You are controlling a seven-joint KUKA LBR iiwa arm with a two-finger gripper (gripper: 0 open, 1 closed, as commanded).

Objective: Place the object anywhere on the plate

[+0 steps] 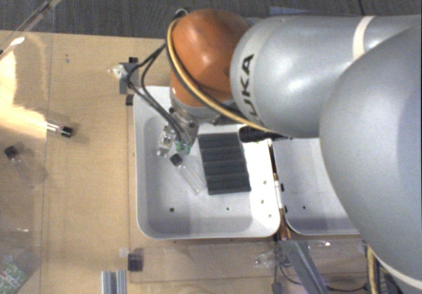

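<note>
- The grey KUKA arm with the orange dome above its wrist (pixel 277 68) takes up most of the view, reaching in from the right and bending down over the left bin; its bulk hides much of the right bin.
- The pale wooden desk (pixel 72 194) carries both bins; on its left part lie a few small loose bits, among them a clear tube with a dark cap (pixel 58 129), well apart from the work.
- The shallow white left bin (pixel 198 220) is where the arm works; the shallow white right bin (pixel 306 210) shows a bare strip of floor beside the divider.
- A dark ribbed rectangular slab (pixel 224 162) lies flat in the left bin, toward its right half; this looks to be the plate of the task, though that is a judgement from shape and place alone.
- A clear, slim tube-like object (pixel 191 179) lies tilted on the bin floor, just beside the slab's left edge; it seems to be the thing to place, and it rests on the white floor, not on the slab.
- The small metal claw (pixel 173 144) hangs low over the bin floor, just above the upper end of the clear object; whether it is clenched or released cannot be told.
- Judged so, the task is at an early stage; no firm hold is visible, and lift, carry and set-down onto the slab are all left.
</note>
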